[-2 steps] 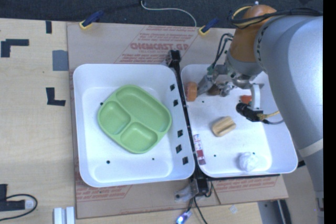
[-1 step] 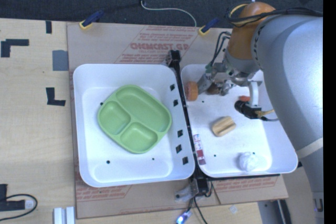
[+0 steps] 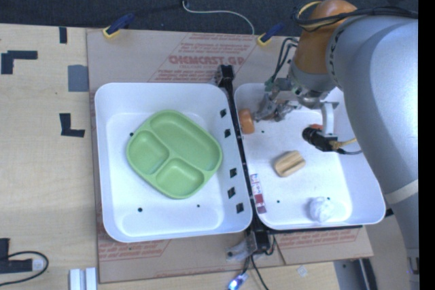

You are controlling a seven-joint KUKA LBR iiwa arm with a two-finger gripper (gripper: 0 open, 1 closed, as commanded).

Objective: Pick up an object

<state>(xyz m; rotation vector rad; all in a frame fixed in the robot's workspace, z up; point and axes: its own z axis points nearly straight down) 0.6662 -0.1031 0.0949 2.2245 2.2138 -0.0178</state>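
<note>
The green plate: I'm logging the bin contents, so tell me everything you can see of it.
The green plate is a pale green divided dish that looks like plastic, with rounded corners and three compartments, one long and two smaller. It lies flat and right side up, turned at an angle, near the middle of the left bin. Nothing shows in its compartments, and nothing touches it except the bin floor beneath.

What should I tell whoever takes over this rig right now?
Gripper: low in the right bin, at its far left corner; grip state unclear.
Right bin: orange object by the left wall close to the gripper, tan block mid-bin, white crumpled object near the front.
Left bin: green divided plate.
Done: nothing seen lifted.
Left: grasp and raise one object.
</note>
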